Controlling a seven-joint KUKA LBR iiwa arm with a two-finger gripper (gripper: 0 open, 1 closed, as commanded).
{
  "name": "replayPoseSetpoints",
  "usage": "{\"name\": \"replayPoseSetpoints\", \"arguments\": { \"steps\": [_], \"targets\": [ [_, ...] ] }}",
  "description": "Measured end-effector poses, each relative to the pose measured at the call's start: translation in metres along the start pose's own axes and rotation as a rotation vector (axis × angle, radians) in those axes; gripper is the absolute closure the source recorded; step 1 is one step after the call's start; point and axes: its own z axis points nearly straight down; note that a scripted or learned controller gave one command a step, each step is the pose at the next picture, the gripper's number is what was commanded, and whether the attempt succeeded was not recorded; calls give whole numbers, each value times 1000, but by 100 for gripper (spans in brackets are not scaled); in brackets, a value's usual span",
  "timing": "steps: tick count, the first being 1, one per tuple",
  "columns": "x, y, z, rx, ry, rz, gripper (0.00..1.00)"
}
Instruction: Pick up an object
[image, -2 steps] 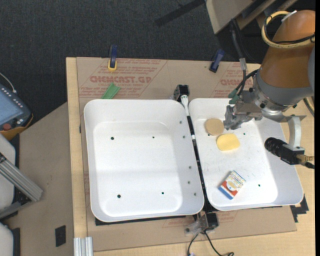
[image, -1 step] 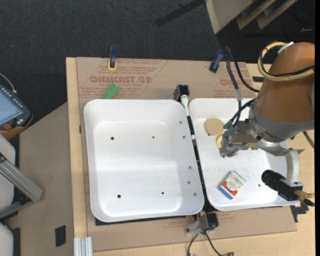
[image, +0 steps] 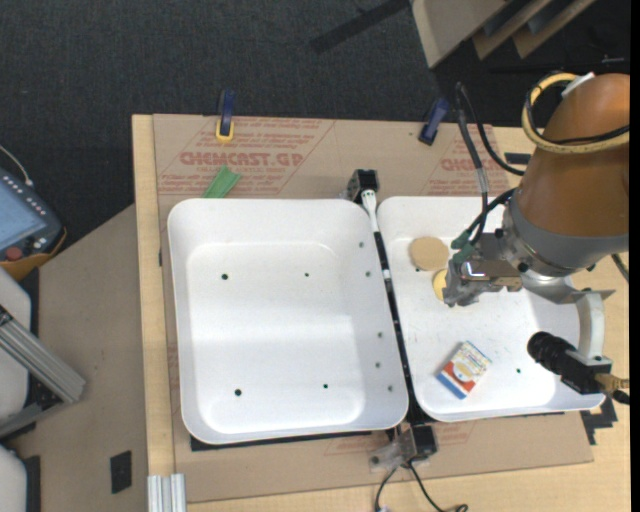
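My gripper (image: 457, 288) hangs low over the upper left part of the right bin (image: 520, 395), reaching down from the grey and orange arm. A small yellow object (image: 439, 285) peeks out just left of the gripper tip, mostly hidden by it; whether it is held cannot be told. A round tan disc (image: 427, 252) lies just above it, near the bin's far left corner. A small white box with red and blue print (image: 463, 368) lies toward the bin's front, apart from the gripper.
The left bin (image: 200, 300) sits beside the right one, their rims meeting at a dark divider (image: 390, 300). A green strip (image: 222, 182) lies on the cardboard behind the left bin. Clamps (image: 225, 120) (image: 433, 120) hold the cardboard's far edge.
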Motion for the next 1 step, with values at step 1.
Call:
{"name": "replayPoseSetpoints", "arguments": {
  "steps": [1],
  "targets": [
    [34, 31, -25, -6, 0, -4, 100]
  ]
}}
